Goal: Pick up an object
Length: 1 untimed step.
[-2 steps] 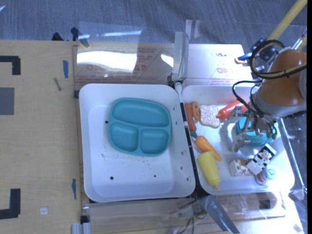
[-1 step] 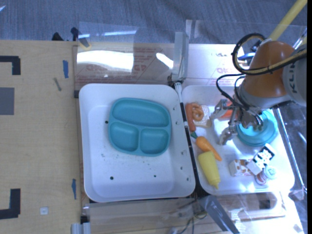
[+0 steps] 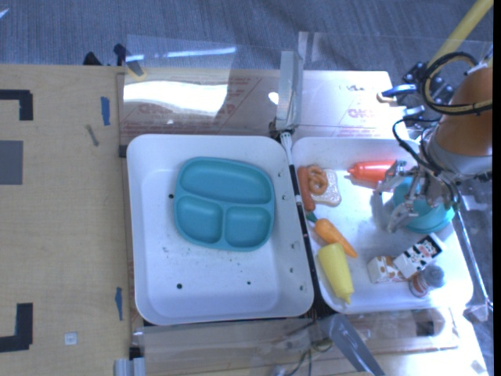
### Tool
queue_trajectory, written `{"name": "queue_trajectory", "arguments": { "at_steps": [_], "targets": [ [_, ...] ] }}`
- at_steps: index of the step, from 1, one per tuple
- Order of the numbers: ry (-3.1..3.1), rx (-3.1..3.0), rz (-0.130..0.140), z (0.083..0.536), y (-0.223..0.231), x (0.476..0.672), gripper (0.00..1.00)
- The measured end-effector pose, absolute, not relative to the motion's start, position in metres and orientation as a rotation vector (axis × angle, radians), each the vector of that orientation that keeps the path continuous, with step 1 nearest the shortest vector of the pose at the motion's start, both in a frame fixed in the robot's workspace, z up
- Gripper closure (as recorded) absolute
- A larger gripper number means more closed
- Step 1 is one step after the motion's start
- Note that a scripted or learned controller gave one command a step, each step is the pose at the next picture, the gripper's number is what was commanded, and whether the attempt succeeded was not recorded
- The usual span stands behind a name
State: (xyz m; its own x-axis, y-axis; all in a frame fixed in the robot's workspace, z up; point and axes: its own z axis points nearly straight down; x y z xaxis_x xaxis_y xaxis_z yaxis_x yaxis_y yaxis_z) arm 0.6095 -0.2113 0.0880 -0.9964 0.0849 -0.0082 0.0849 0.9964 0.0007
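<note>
Nearest the camera, along the bottom edge, runs the near rim of the two white bins, with a yellow toy corn cob (image 3: 336, 271) lying just inside the right bin (image 3: 356, 151) at its near left.

Largest after the bench is the left bin (image 3: 149, 233), which holds a teal divided plate (image 3: 224, 203) with three compartments, set toward its far middle. A few dark specks dot the bin floor near the plate.

At the right, the grey arm with its orange band (image 3: 463, 124) reaches down into the right bin. Its gripper (image 3: 406, 202) hangs over the bin floor, just left of a teal object (image 3: 433, 215) that sits under the wrist; whether the fingers are spread or closed cannot be told, and nothing is seen between them.

Other things in the right bin, from far to near: a red and orange bottle-like toy (image 3: 371, 171) lying on its side, a pretzel-shaped piece (image 3: 317, 182) on a pale slab at the far left, an orange carrot (image 3: 334, 234) just beyond the corn, a black, white and red block (image 3: 417, 255), a small brown and white piece (image 3: 380, 269), and a small round dark-capped item (image 3: 427, 279) at the near right.
</note>
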Motion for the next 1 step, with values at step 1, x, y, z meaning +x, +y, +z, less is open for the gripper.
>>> {"name": "queue_trajectory", "arguments": {
  "at_steps": [1],
  "targets": [
    [3.116,0.128,0.003,0.1024,-0.2082,0.6143,1.00]
  ]
}}
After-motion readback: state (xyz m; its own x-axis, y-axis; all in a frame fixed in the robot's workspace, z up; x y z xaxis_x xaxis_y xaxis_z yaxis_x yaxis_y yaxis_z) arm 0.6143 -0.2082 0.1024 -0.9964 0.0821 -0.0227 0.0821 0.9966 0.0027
